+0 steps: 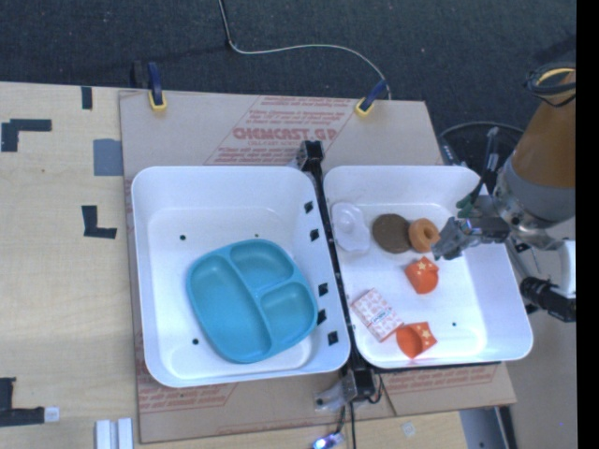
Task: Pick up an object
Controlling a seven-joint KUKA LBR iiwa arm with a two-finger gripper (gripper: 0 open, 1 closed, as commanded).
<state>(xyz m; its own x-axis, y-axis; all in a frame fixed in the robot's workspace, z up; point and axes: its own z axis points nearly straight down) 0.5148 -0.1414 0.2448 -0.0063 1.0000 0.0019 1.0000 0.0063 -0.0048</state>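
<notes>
Orange-tan doughnut [424, 235] lies in right bin, touching brown disc

Robotics lab: clamped cardboard base [281, 134], two white bins [150, 195], taped bench [56, 251].

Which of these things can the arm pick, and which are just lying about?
Pickable, right bin: brown disc, orange ring, two orange pieces, patterned packet, clear cup.

Lying about: blue divided plate, left bin, clamps.

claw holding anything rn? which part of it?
Cannot tell. The claw sits in the right bin, right beside the orange donut, but this view doesn't show the donut or anything else in its grip.
</notes>
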